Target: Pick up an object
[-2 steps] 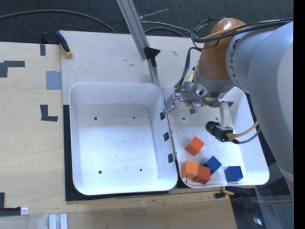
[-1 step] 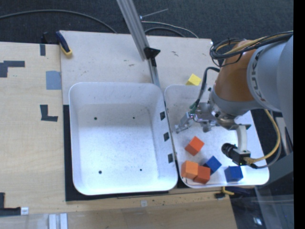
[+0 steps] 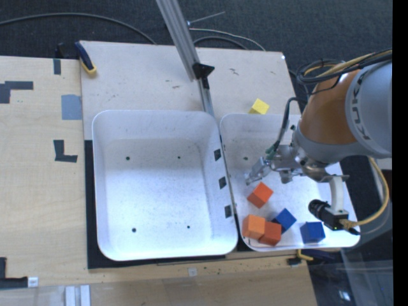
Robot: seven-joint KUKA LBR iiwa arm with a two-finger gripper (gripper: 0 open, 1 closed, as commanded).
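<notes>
My gripper (image 3: 270, 173) hangs over the middle of the right bin (image 3: 237, 139), its fingers spread open with nothing between them. Just below it in the view lies a red-orange cube (image 3: 259, 195), close to the fingertips but not gripped. Near the bin's front edge sit an orange cube (image 3: 254, 224) and a darker red-orange cube (image 3: 271, 233), touching each other. A blue cube (image 3: 285, 218) lies right behind them, and a second blue cube (image 3: 312, 232) sits further right.
The left bin (image 3: 102, 171) stands beside the right one, sharing a raised rim. A yellow block (image 3: 259, 106) rests on the bench behind the right bin. A metal pole (image 3: 182, 34) slants down to the bins' back edge. The arm's grey and orange body (image 3: 338, 123) covers the bin's right side.
</notes>
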